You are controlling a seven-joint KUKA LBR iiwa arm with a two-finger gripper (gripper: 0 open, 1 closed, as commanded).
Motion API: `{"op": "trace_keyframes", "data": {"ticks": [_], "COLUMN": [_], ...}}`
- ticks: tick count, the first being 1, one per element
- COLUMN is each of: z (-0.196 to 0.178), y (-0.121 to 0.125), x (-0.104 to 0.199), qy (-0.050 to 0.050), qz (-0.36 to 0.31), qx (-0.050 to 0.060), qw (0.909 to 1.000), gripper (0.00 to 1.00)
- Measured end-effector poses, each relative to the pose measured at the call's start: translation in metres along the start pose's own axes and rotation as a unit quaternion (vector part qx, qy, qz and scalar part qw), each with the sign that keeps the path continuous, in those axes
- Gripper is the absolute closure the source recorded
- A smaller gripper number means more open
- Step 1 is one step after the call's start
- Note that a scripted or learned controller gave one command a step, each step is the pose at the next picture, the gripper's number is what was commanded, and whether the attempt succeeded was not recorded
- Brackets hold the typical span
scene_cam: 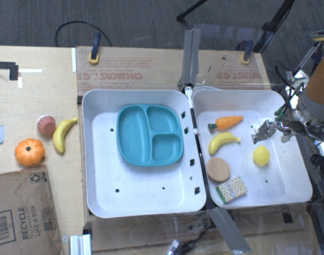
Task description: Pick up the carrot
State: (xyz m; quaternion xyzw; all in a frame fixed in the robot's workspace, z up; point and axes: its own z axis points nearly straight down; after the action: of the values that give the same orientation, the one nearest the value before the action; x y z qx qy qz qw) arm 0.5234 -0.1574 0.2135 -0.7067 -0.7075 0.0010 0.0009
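On your far left, a small orange pumpkin [30, 152] sits on the bare wooden worktop [34, 94], just above a brown paper bag [23, 211] printed with a recycle mark. Up and to the right of the pumpkin you have a pink cupcake-like piece [46, 125], and touching its right side a yellow banana [63, 134] lying at a slant.

Next comes the left white bin [98, 190]. In it lies a teal divided plate [150, 134] with three compartments, flat on the bin floor toward the upper middle.

Past the divider you reach the right white bin [289, 187]. The carrot [226, 122] lies in its upper left part, orange body pointing right and green top to the left, close to the divider. Just below it, nearly touching, curves a second banana [223, 142]. Below that sits a round tan disc [218, 169], and lower still, near the bin's front wall, a small patterned box [231, 189] lies tilted. A yellow lemon [261, 156] rests to the right of the second banana, apart from it.

The hand [264, 131] hangs over the right bin, above the lemon and well to the right of the carrot, not touching it. You cannot tell from this slant how wide the hand stands; nothing is seen held in it. The grey arm [305, 122] reaches in from the right edge.
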Motion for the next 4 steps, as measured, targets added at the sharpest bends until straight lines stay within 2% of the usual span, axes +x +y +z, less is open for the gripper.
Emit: {"op": "trace_keyframes", "data": {"ticks": [1,2,3,4], "z": [0.008,0.059,0.121,0.111], "y": [0.061,0.133,0.135,0.137], "x": [-0.005,-0.004,0.045,0.044], "qy": [0.000,-0.001,-0.001,-0.002], "qz": [-0.034,-0.242,-0.419,-0.417], "qx": [0.000,-0.002,0.000,-0.003], "qw": [0.9994,0.9703,0.9080,0.9089], "gripper": [0.00,0.00,0.00,1.00]}}
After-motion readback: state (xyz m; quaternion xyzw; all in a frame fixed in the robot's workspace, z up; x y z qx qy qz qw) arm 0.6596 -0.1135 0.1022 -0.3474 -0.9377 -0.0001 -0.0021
